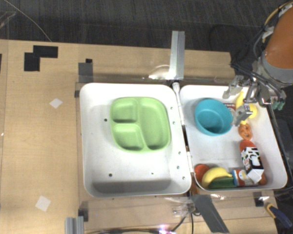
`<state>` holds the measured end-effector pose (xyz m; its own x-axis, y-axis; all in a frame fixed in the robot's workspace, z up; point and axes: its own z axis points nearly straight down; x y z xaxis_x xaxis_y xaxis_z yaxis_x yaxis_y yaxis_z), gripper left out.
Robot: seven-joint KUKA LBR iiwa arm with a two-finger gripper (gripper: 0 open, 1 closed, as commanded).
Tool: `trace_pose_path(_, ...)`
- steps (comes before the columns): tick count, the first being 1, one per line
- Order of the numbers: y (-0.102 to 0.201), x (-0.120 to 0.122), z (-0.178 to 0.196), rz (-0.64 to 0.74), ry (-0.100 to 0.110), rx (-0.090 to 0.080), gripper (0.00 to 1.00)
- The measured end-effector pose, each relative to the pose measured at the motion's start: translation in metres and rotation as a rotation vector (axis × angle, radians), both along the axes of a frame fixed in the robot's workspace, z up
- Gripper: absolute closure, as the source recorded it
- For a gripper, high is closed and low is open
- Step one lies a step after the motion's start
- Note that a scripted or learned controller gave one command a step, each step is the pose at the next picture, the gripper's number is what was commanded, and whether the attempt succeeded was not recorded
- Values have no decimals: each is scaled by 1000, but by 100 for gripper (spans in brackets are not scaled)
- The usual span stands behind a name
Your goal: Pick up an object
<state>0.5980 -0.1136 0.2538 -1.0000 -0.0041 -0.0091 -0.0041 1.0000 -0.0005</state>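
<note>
Carton (252,163) with black-and-white pattern, lettering unreadable.

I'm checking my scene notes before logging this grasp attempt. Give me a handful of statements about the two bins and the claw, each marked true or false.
1. The green divided tray lies in the left bin. True.
2. The blue bowl sits in the left bin. False: it is in the right bin, near its far end.
3. The claw is over the right bin, beside the blue bowl. True.
4. The banana lies inside the blue bowl. False: it lies at the near end of the right bin, apart from the bowl.
5. The black-and-white carton is in the right bin. True.
</note>
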Motion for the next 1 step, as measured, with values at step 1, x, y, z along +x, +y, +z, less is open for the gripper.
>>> trace_pose_path(1, -45, 8, -161, -190, -2, 1, 0)
